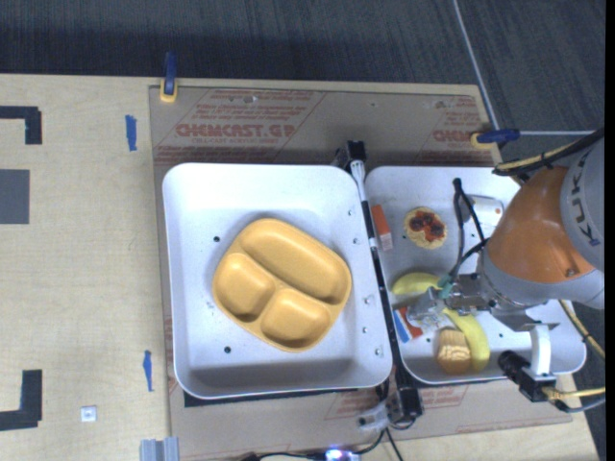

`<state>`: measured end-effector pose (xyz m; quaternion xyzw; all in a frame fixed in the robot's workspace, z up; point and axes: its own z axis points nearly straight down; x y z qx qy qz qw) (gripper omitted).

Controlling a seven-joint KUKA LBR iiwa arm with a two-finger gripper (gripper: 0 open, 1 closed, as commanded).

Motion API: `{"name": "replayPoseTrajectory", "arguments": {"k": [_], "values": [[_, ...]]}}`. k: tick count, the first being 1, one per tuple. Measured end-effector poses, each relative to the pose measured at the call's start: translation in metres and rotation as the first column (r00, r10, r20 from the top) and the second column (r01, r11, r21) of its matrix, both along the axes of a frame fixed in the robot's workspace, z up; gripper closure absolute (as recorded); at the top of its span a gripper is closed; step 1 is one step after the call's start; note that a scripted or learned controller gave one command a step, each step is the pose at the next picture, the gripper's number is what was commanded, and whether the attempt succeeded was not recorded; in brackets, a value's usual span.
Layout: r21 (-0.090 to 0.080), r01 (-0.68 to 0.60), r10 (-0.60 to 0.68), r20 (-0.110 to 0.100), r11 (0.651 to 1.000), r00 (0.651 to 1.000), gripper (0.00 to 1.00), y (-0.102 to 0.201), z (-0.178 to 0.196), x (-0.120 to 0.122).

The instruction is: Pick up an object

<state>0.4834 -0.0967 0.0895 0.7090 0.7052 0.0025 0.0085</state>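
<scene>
On my feed, the left bin (187, 286) holds a yellow three-compartment tray (280, 282), lying at a slant and taking up most of that bin's floor. I'll use this tray as my reference for everything else.

To the right of the tray, past the seam where the two bins meet, the right bin (577, 358) begins. Just beyond the seam, level with the tray's upper edge, I see a small orange and white tube (381, 227) lying along the bin's left wall. Further right of the tray and a little higher than its middle sits a round pastry with red topping (426, 227).

Right of the tray's lower half is a cluster of things: a banana (463, 327) curving from upper left down to lower right, a tan bread-like piece (454, 350) touching the banana's lower end, and a small red and white item (407, 327) by the bin's left wall.

The gripper (444, 297) is down over this cluster, right on the banana's upper part, well to the right of the tray. I cannot tell how its tips stand, because the wrist and cables cover them, and I cannot see anything held. The arm's orange band (540, 233) sits furthest right of the tray.
</scene>
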Motion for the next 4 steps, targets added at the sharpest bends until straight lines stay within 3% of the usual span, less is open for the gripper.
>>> {"name": "replayPoseTrajectory", "arguments": {"k": [1, 2, 4], "values": [[0.0, 0.0, 0.0, 0.0, 1.0, 1.0, 0.0, 0.0, 0.0, 0.0], [0.005, -0.003, 0.003, 0.006, 1.0, 1.0, 1.0, 0.003, 0.011, 0.003], [0.003, -0.003, 0.003, 0.015, 1.0, 1.0, 1.0, 0.003, 0.032, 0.006]]}}
